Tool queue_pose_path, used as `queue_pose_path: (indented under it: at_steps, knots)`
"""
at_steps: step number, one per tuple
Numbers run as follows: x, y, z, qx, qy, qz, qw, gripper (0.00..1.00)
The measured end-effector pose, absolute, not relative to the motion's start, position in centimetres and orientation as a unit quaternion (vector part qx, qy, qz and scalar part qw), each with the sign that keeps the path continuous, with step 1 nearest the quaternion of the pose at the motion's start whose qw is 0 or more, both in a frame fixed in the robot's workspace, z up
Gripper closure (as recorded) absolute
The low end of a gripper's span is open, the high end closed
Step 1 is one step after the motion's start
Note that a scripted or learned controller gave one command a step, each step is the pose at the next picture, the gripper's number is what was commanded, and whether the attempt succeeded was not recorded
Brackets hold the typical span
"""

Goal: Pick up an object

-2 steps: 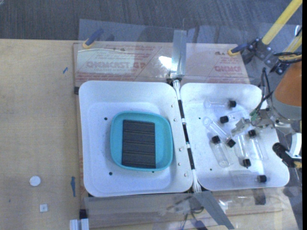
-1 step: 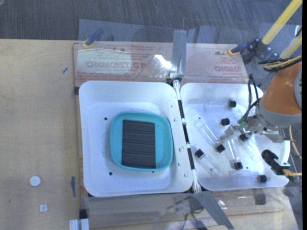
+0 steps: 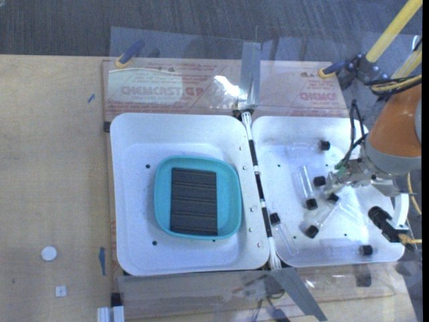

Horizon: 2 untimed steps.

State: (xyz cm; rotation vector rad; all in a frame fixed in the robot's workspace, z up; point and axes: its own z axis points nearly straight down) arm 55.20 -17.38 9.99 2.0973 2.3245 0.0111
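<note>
Several clear plastic tubes with black caps lie scattered in the right bin point(image 3: 288, 243). One tube point(image 3: 305, 182) lies near the bin's middle, another point(image 3: 320, 219) slants just below it, and a third point(image 3: 303, 147) sits toward the back. My gripper point(image 3: 337, 182) reaches in from the right, low over the middle of this bin, right beside the capped tubes. The grey arm with its orange band point(image 3: 395, 129) rises behind it. The gripper's tip is small and blurred among the tubes, and nothing is visibly held.
The left bin point(image 3: 127, 200) holds a teal tray point(image 3: 161, 200) with a dark ribbed block point(image 3: 194, 201) in it. A black-capped tube point(image 3: 362, 250) lies by the right bin's front wall. Clear plastic sheets stand behind both bins. Bare wooden bench lies to the left.
</note>
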Motion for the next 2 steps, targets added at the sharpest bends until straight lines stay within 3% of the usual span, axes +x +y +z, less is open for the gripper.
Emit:
queue_pose_path:
  at_steps: [1, 2]
  knots:
    - [61.94, -13.06, 19.37, 0.711, 0.703, -0.0001, 0.001, 1.00]
    - [61.94, -13.04, 19.37, 0.711, 0.703, -0.0002, 0.001, 0.00]
